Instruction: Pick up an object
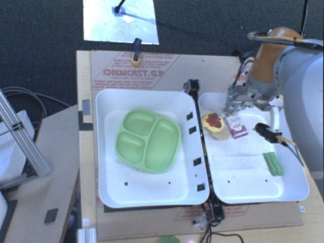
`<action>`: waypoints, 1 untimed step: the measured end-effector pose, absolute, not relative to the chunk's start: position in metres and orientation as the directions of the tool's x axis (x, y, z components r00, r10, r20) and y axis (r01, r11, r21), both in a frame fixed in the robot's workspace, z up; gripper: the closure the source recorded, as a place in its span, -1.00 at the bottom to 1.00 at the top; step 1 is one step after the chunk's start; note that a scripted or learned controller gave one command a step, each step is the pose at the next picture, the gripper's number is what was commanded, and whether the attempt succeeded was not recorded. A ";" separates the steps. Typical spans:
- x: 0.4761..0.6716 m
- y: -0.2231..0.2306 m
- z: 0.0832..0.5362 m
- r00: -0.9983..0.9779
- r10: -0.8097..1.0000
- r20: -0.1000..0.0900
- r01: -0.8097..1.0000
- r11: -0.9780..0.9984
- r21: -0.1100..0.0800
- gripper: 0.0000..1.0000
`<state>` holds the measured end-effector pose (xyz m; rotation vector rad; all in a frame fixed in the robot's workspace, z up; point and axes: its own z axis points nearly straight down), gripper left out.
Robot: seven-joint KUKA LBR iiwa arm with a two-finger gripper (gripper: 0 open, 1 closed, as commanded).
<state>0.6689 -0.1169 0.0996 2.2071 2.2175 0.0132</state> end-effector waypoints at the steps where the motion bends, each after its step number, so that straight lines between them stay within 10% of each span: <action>1: 0.667 -0.117 0.095 -0.005 1.000 -0.001 1.000 0.005 0.007 -1.00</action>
